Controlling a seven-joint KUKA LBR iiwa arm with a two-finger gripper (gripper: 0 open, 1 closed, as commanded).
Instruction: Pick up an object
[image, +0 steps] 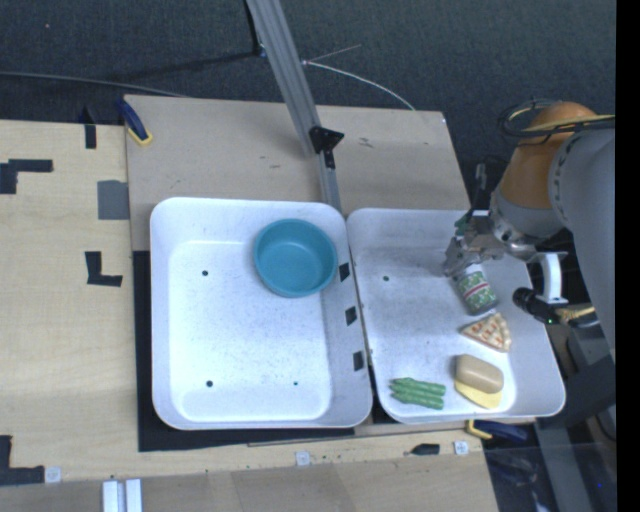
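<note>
Can, small and green-labelled, lies in the right bin touching the lower side of the gripper, long axis slanting toward the pizza slice; how far the gripper is open I cannot tell.

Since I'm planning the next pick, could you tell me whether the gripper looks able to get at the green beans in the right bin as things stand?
Probably yes. The green beans lie flat near the right bin's front edge with open floor around them; the sandwich sits apart to one side. The gripper is at the can, further back.
</note>
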